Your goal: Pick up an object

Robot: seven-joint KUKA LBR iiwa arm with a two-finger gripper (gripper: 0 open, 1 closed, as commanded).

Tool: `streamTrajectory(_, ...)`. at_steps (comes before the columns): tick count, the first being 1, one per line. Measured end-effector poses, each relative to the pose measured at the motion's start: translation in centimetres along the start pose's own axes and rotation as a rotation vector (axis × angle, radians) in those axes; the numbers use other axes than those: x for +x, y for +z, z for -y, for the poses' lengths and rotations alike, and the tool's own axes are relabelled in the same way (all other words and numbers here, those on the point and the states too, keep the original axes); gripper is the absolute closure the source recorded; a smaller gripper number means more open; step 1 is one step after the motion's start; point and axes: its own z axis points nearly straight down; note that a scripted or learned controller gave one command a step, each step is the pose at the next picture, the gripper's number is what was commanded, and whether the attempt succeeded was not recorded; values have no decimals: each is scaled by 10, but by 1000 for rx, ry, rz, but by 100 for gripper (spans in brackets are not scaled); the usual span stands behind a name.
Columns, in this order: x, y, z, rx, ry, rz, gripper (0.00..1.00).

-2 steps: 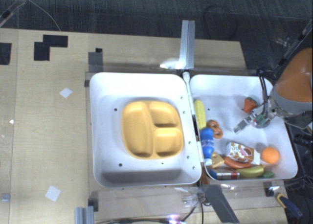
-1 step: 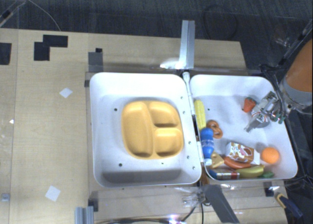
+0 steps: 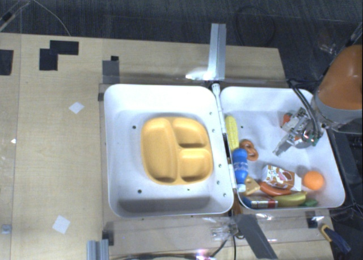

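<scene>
The gripper [image 3: 286, 144] hangs over bare floor in the right bin [image 3: 255, 103], fingers parted and grasping nothing (approach step, by judgement). Candidate objects crowd the near wall: an orange [image 3: 313, 180], a snack packet [image 3: 280, 177], a banana [image 3: 289, 199]. Next move calls for a descent onto the orange, which has open room above it.

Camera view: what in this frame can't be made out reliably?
- Gripper: too small and cluttered to read its finger state.
- Arm: cut off by the right edge.
- Items under the snack packet along the right bin front wall: overlapping, hard to separate.
</scene>
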Motion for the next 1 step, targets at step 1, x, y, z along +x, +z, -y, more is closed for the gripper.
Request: streamTrajectory(1, -10, -36, 26, 0, -136, 4, 0)
